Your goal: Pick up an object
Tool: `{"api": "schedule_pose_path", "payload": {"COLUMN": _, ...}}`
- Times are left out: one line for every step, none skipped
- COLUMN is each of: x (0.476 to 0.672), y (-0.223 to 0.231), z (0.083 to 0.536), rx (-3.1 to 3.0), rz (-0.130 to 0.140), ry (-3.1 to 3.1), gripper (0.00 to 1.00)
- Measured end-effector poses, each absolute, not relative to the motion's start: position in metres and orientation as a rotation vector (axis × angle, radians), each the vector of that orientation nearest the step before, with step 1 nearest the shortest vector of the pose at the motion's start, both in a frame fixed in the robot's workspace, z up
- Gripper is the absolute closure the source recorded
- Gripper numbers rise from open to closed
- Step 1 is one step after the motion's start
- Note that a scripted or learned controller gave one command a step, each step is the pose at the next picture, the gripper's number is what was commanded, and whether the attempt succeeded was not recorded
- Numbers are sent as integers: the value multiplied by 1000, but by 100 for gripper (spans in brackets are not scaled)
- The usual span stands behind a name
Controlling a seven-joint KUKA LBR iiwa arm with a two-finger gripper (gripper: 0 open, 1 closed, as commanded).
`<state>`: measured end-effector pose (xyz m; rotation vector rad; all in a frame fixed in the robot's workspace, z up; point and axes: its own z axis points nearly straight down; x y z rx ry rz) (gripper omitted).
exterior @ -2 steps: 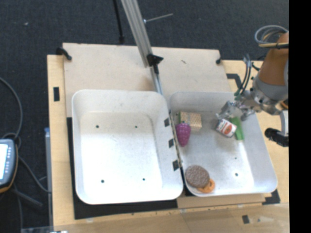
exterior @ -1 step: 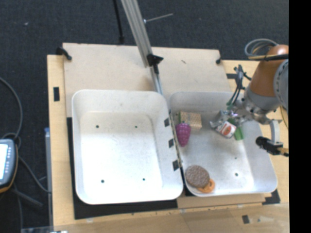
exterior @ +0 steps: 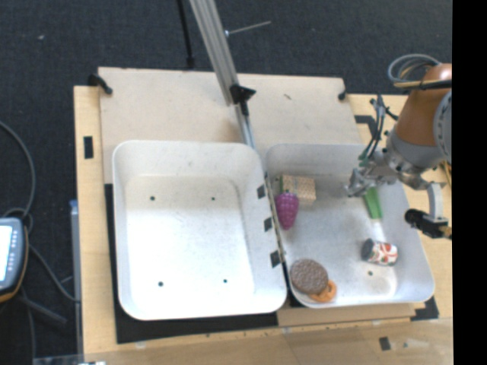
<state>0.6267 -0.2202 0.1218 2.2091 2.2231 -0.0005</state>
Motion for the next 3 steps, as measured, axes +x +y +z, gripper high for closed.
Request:
{"api": "schedule_pose_path", "payload": {"x": 636, "y": -227, "z": 179, "rx": 2205, "rz": 5, "ry": 2227, "gripper": 100}}
{"api": "schedule_pose_path", "payload": {"x": 638, "y": -220, "z": 227, "rx": 2211, "rz": 6, "ry": 2223, "gripper": 100}}
{"api": "schedule_pose_path", "payload": {"x": 639, "y": -221, "z": 233, "rx": 2210, "rz": 2, "ry": 2227, "gripper": 100}}
